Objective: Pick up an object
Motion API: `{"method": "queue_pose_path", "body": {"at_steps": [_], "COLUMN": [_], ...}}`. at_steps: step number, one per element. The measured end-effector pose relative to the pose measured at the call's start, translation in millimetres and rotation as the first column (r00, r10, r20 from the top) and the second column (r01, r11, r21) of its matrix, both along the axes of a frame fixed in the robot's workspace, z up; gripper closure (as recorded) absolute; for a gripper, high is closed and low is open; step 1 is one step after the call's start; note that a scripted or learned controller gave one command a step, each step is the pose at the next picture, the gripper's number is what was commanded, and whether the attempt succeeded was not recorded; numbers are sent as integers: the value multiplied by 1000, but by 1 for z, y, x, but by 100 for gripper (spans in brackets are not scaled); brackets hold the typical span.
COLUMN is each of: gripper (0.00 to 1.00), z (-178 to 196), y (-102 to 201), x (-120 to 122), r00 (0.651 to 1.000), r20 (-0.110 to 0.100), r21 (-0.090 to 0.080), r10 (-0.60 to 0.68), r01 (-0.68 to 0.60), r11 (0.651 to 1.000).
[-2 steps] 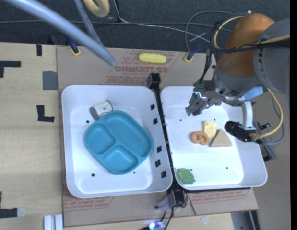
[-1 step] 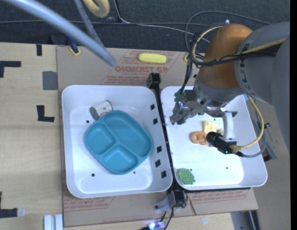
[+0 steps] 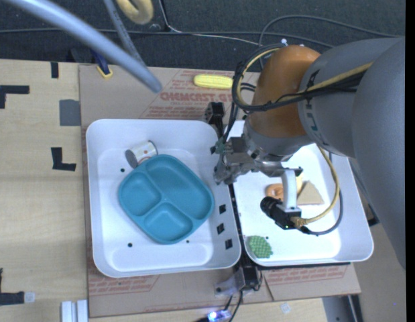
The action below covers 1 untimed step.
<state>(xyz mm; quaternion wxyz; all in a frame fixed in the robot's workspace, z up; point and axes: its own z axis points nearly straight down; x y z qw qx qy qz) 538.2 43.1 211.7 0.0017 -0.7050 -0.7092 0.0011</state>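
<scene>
Gripper [image 3: 228, 158] sits over the seam between bins; its grip state cannot be determined. Blue sectioned plastic tray [image 3: 165, 197], rounded and glossy, lies in the left bin [image 3: 106, 247], long axis diagonal.

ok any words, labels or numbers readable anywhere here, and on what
"CHEMCAST": my best reading of the red print on the cardboard sheet behind the left bin; the letters after it are hidden by the arm.
Red print along the cardboard's front edge, below both bins: too small and blurred to read.
Blue divided plate, cup and green item: no text that I can make out.
</scene>
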Motion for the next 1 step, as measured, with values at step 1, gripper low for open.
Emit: {"method": "queue_pose_path", "body": {"at_steps": [1], "gripper": [100], "z": [13], "y": [54], "x": [-11], "r00": [1000], "r20": [3], "r21": [0], "r10": [2], "r01": [-2], "r11": [1000]}}
